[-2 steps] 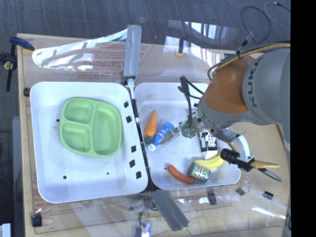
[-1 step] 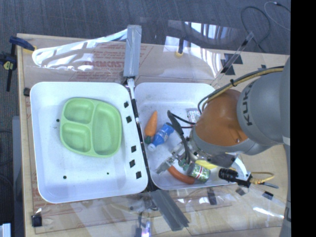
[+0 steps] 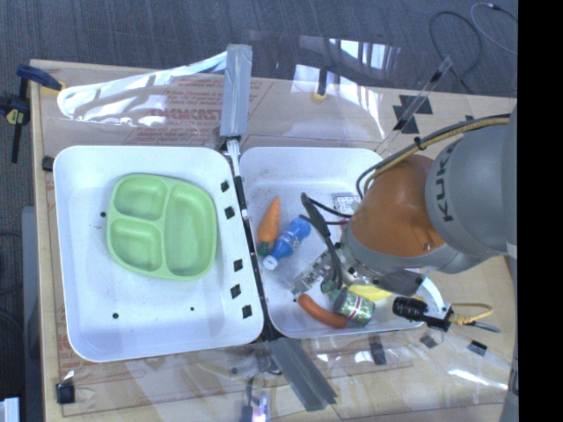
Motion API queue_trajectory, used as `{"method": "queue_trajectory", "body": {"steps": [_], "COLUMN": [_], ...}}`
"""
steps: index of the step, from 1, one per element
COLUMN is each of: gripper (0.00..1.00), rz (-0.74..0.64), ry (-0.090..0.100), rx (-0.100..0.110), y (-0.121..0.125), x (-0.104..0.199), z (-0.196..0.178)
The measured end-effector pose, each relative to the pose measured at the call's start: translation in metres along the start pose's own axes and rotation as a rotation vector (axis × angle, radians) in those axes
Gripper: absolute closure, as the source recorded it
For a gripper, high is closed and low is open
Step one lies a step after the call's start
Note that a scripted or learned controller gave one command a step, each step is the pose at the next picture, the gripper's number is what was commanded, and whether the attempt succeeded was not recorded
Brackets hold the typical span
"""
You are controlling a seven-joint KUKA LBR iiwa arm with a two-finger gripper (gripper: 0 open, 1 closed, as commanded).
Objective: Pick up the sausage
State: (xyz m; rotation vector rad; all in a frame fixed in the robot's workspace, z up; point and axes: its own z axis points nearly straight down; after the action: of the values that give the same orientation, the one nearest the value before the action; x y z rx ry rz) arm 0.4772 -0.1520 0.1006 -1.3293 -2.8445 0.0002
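The sausage is a reddish-brown curved link lying near the front wall of the right bin. A green can lies against its right end. My gripper hangs low in the right bin, just above and behind the sausage, under the orange wrist band. The metal finger parts blend with the clutter below them. Nothing shows held between them.
An orange carrot and a small blue bottle lie in the right bin's left half. A yellow item sits by the can. A green divided plate rests in the left bin. Cables trail at the right.
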Motion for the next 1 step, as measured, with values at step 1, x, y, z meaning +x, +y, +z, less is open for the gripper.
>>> {"method": "queue_trajectory", "body": {"steps": [1], "gripper": [1.00], "rz": [-0.564], "ry": [-0.005], "rx": [-0.001], "y": [0.0449], "x": [0.0529], "z": [-0.0946]}}
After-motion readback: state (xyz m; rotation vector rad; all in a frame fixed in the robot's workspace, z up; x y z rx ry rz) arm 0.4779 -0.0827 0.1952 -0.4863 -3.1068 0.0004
